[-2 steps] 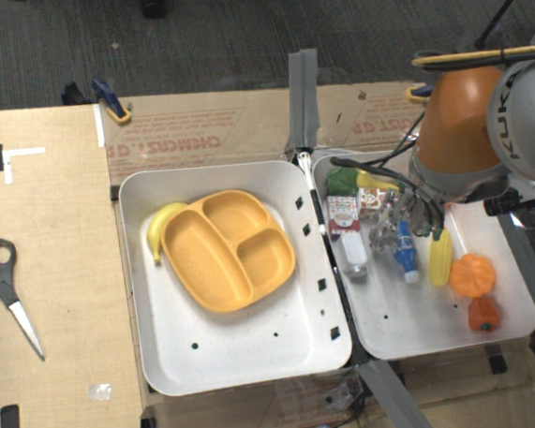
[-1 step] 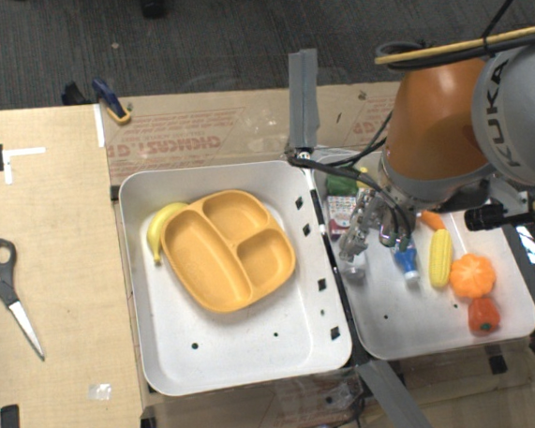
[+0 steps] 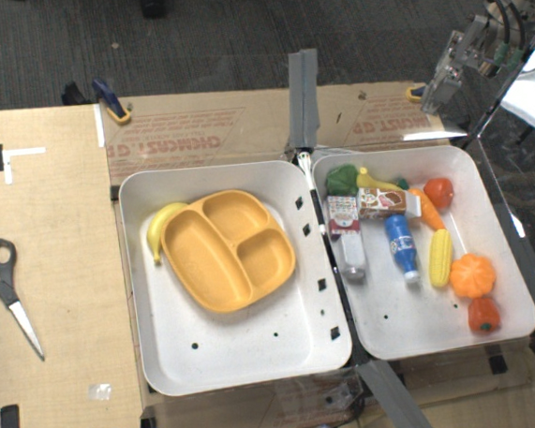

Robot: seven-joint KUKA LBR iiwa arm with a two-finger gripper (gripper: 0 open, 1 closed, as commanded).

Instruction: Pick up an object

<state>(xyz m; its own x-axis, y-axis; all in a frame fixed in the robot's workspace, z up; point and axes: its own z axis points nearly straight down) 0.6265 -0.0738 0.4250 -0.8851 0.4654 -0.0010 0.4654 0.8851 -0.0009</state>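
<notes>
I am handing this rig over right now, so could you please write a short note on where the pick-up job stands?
Gripper: raised at the upper right, outside the bins; nothing seen between its fingers, open or shut unclear.
Right bin: blue bottle, corn cob, orange, two red pieces, carrot, green vegetable, small cartons.
Left bin: yellow divided plate, with a banana at its left edge.
Done: nothing picked yet.
Left: descend, grasp one object, lift.

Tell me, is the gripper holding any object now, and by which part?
Nothing is held. The gripper is high above the right bin's far corner, with no object between its fingers; the toy food lies in the bin.
</notes>
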